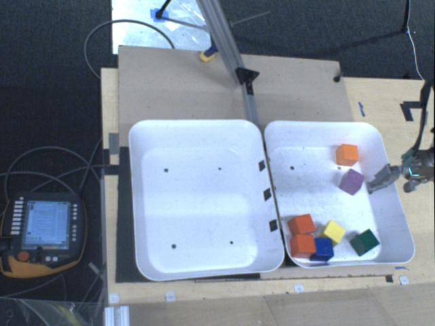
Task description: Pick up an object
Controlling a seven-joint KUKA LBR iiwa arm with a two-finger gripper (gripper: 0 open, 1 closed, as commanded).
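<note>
Purple block [351, 181]: small, matte, tilted, in right bin [391, 212]. Gripper [385, 178] just beside it; grip state indiscernible.

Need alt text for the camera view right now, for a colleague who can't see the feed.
The gripper reaches in from the right over the right bin, close beside a purple block. That bin also holds orange, red, yellow, blue and green blocks; the left bin sits alongside.
</note>
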